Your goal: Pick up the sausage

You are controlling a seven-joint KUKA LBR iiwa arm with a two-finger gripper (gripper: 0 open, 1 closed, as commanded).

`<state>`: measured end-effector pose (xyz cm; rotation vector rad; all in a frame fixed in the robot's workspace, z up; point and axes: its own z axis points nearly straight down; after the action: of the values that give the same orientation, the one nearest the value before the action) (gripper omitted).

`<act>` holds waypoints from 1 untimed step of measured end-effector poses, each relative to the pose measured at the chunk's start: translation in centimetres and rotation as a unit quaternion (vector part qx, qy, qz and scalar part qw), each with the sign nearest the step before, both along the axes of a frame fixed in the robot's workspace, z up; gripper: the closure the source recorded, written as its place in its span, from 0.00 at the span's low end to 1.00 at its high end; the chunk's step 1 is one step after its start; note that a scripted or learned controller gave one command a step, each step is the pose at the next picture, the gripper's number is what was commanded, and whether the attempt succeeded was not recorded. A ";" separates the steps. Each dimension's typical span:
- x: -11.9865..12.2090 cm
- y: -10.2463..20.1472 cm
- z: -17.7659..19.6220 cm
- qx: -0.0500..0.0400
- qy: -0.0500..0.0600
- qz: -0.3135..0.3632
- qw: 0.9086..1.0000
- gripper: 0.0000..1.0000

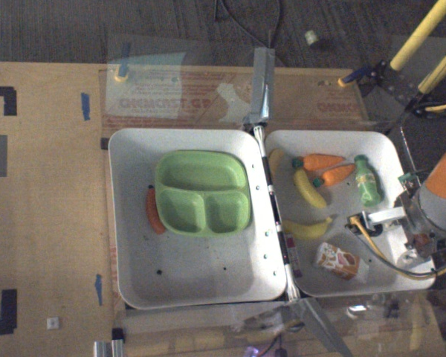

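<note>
The left bin (134, 274) holds a green divided plate (203, 192); the sausage (154, 210) lies touching its left edge. The right bin (386, 146) holds bananas (310, 188), carrots (323, 161) and a green bottle (368, 181). The gripper (418, 250) hangs over the right bin's right side.

No legible text anywhere.

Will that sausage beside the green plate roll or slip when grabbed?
The sausage looks round and smooth, so it may slip or roll. It lies against the green plate, which probably blocks rolling that way but crowds one side.
</note>
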<state>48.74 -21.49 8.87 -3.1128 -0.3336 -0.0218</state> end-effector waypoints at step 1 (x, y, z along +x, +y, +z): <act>0.0 0.0 0.0 0.000 0.001 0.001 1.000 0.00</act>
<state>48.72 -21.46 8.85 -3.1128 -0.3355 -0.0196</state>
